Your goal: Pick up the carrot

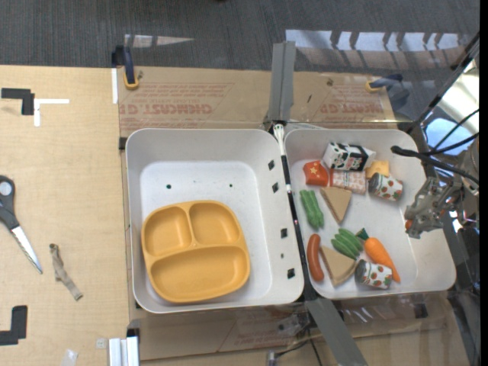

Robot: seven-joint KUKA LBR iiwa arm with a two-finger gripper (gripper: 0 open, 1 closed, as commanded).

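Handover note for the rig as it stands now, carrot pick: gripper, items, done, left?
Gripper: over the right bin's right side, nothing seen held.
Carrot: lying in the right bin, front right, beside the green veg and a small printed cup. It sits left of and nearer the front than the gripper.
Done: no grasp yet.
Left: move over carrot, descend, grip, lift.

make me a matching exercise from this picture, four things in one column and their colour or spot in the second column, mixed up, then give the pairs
Things:
1. carrot
2. divided plate
3. scissors
4. sausage

Descriptions:
A. yellow, in the left bin
B. on the bench, left of both bins
C. orange with a green top, near the right bin's front
D. red, by the right bin's left wall

Pairs: 1-C, 2-A, 3-B, 4-D
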